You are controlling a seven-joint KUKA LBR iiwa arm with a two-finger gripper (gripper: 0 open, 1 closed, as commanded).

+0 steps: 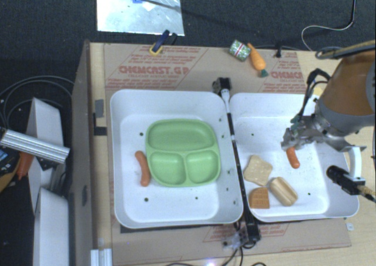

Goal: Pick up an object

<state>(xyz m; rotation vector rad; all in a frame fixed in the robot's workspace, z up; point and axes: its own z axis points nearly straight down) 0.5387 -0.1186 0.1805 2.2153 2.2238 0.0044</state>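
Observation:
My gripper (295, 140) hangs over the right bin (258, 112), in its right half, on the grey arm with the orange band. A small orange sausage-like piece (292, 157) sits right at the gripper's tip, its upper end touching the dark gripper parts; whether it is held is unclear. Further left and nearer the front of this bin lie a tan bread slice (258, 169), a bread roll (282, 191) and a small orange-brown piece (259, 198).
The left bin (126, 118) holds a green divided plate (183, 152) and an orange sausage (142, 168) beside it. Behind the bins on the cardboard lie a small can (239, 49), a toy carrot (257, 59) and a clip (160, 43). A black part (343, 179) overhangs the right bin's right rim.

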